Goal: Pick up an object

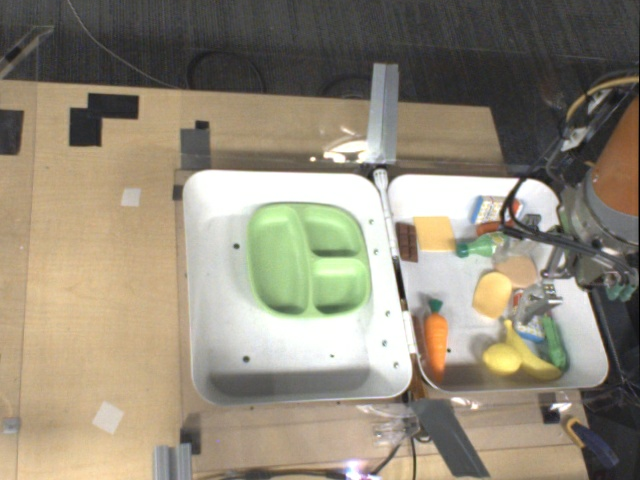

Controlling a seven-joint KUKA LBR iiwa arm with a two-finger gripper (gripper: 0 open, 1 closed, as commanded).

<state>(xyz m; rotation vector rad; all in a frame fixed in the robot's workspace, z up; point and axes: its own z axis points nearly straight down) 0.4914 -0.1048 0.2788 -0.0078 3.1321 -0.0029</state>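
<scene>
An object from the right bin (600,368) is what you are after, and the toy food is lying there in a loose crowd: a carrot (436,334) near the left wall, a yellow block (434,235) toward the far end, a round yellow piece (491,294) in the middle, and a lemon (502,358) touching a banana (535,363) at the near end. A green piece (553,343) is lying just beside the banana. Everything is resting on the bin floor, so nothing is lifted yet.

Your claw (540,303) is hanging low over the right side of that bin, between the round yellow piece and the green piece, with the arm reaching in from the right. From this slant you cannot tell whether it is parted or closed, and nothing is visibly caught in it.

The left bin (215,368) is holding a green divided tray (305,258) on its own, well apart from the toys, so the pick most likely belongs on the right. You are probably lowering toward the cluster by the banana; crowding there could spoil the grasp.
</scene>
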